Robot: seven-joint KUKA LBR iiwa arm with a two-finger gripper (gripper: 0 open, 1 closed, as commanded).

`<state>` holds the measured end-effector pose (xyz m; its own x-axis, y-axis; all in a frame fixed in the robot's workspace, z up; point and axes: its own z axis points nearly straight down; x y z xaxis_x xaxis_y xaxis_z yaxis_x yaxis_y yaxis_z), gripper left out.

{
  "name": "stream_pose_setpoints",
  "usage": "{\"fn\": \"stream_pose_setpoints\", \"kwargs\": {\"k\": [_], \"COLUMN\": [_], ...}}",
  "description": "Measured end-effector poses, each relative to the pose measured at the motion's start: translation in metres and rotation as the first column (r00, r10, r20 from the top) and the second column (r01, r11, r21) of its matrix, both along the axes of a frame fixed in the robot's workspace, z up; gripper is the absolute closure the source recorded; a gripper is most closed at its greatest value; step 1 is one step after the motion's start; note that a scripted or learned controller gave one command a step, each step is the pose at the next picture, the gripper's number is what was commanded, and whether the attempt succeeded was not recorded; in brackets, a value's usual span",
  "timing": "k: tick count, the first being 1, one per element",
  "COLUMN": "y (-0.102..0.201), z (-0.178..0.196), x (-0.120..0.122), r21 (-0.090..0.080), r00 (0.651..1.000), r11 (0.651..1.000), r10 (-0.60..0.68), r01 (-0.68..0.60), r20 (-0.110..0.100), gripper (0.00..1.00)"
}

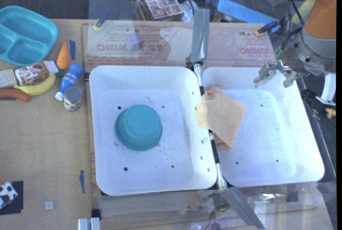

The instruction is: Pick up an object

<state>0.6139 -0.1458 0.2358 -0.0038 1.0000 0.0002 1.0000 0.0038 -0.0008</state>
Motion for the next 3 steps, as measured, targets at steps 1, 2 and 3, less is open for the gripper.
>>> {"fn": "stream_pose_setpoints", "kwargs": {"k": [1, 2, 3], "y": [0.043, 0.049, 0.046], "z": [-0.096, -0.143, -0.132], "x": [-0.021, -0.029, -0.028], "r21": [0.0, -0.005, -0.006], "r00": [0.983, 0.922, 0.925], "r11": [0.983, 0.922, 0.925], "r10": [0.182, 0.386, 0.379], "r01": [-0.182, -0.386, -0.379], "r20": [0.001, 0.014, 0.02], "gripper": [0.0, 0.0, 1.0]}}
